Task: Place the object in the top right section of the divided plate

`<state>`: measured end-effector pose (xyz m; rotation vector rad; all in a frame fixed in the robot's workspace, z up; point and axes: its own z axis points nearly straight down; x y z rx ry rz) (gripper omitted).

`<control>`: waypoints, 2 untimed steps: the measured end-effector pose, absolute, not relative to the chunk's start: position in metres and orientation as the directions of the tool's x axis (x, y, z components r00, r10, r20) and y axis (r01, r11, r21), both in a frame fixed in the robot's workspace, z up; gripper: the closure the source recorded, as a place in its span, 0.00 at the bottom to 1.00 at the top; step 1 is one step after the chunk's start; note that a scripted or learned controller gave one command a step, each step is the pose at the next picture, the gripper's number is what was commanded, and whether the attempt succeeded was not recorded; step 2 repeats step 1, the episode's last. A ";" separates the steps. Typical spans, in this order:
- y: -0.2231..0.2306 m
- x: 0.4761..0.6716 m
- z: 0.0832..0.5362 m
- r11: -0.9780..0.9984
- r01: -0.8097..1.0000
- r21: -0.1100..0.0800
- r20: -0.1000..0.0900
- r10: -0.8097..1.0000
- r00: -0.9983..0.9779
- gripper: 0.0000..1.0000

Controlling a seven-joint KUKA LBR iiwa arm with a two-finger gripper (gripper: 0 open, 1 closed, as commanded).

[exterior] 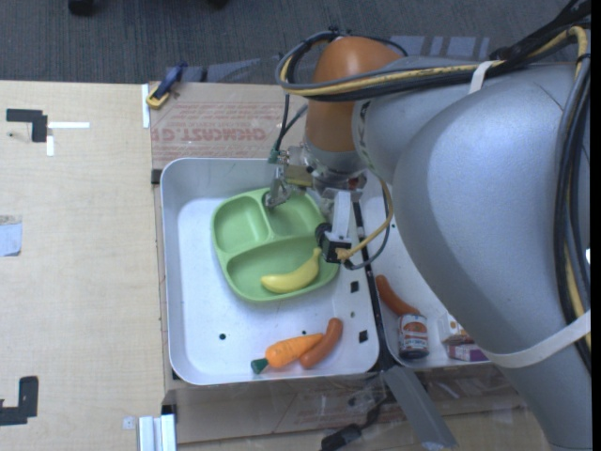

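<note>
Wooden bench top (75, 252): pale, flat, occupying the left part of the view, with black marks near its edges.

Left white bin (188, 346): shallow, rounded corners, set just right of the bench top.

Divided plate (272, 247): green, three sections, lying in the upper middle of the left white bin, turned at a slant.

Banana (293, 274): yellow, curved, lying in the large lower section of the divided plate, near its right rim. It is not in the top right section.

Carrot (286, 350): orange with a green end, lying on the bin floor below the plate, near the front wall.

Sausage (324, 341): reddish-orange, lying against the carrot's right side.

Gripper (282, 191): metal, hanging below the orange wrist band, poised over the upper edge of the divided plate at its top right section. Nothing is seen between its fingers; whether the claw is wide or narrow cannot be told.

Right white bin (413, 289): largely covered by the grey arm (488, 214). Holds a second reddish sausage (394, 299), a small jar (412, 334) and a small packet (462, 348).
</note>
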<state>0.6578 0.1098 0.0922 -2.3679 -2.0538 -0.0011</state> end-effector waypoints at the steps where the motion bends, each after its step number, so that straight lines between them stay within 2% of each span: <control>1: 0.103 0.658 0.099 -0.144 0.990 -0.003 -0.007 0.990 0.144 1.00; 2: 0.103 0.658 0.099 -0.144 0.990 -0.003 -0.007 0.990 0.144 1.00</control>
